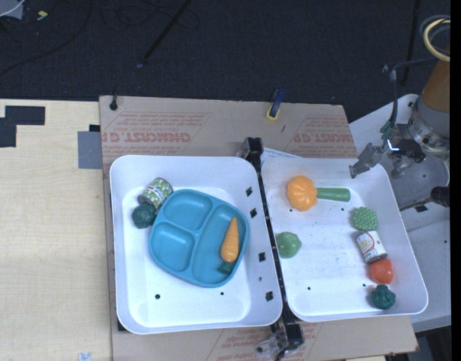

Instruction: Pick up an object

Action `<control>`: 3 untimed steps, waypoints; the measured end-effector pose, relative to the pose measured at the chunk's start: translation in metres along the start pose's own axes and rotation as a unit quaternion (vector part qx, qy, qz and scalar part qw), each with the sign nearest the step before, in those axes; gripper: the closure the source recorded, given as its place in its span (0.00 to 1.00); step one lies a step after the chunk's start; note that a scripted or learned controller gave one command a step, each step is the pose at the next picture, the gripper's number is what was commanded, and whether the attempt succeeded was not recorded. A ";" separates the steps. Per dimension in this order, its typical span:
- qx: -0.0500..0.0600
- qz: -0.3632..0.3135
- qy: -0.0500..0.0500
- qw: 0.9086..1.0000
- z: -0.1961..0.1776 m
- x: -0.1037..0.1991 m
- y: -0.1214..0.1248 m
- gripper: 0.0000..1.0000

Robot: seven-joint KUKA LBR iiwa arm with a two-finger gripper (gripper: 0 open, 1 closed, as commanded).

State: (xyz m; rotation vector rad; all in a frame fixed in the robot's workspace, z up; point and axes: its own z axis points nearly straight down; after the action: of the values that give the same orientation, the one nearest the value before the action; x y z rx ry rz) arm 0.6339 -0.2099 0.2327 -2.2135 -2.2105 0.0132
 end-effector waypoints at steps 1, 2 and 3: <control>-0.007 -0.001 -0.001 1.000 -0.009 0.000 0.002 0.00; -0.005 -0.003 -0.001 1.000 0.054 0.006 0.005 0.00; -0.005 -0.001 -0.001 1.000 0.100 0.003 0.000 0.00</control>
State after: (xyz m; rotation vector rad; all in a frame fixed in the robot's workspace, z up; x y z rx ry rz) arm 0.6325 -0.2065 0.1329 -2.2161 -2.2197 0.0052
